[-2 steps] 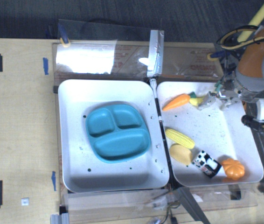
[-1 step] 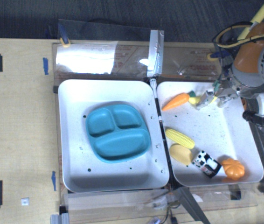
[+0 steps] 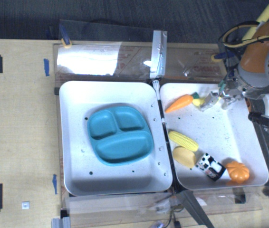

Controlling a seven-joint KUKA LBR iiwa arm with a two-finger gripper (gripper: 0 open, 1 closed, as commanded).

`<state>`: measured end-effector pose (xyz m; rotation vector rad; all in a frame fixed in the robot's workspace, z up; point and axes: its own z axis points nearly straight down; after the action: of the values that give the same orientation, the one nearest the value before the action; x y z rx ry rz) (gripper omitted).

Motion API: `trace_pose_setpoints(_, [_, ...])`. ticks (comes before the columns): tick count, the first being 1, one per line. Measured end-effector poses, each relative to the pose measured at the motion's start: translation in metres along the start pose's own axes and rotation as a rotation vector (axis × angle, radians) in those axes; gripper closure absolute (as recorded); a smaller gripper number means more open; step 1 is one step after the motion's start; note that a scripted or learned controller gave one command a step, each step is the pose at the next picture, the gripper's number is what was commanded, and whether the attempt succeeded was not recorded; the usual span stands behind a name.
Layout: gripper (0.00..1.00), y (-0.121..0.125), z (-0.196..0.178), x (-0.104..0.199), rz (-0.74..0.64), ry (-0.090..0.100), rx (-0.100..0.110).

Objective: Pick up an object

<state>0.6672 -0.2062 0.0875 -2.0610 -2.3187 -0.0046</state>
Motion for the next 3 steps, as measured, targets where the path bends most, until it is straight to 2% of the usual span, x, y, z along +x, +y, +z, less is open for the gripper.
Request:
trace_pose_setpoints(1, [0.0, -0.002, -0.0002, -0.0019, -0.162, -0.006, 0.003])
trace_pose_setpoints(2, [0.0, -0.0025, 0.0001, -0.0004, -0.223, -0.012, 0.003])
trace_pose_setpoints(3, [0.0, -0.0035, -0.0004, -0.0064, -0.322, -0.006, 0.006])
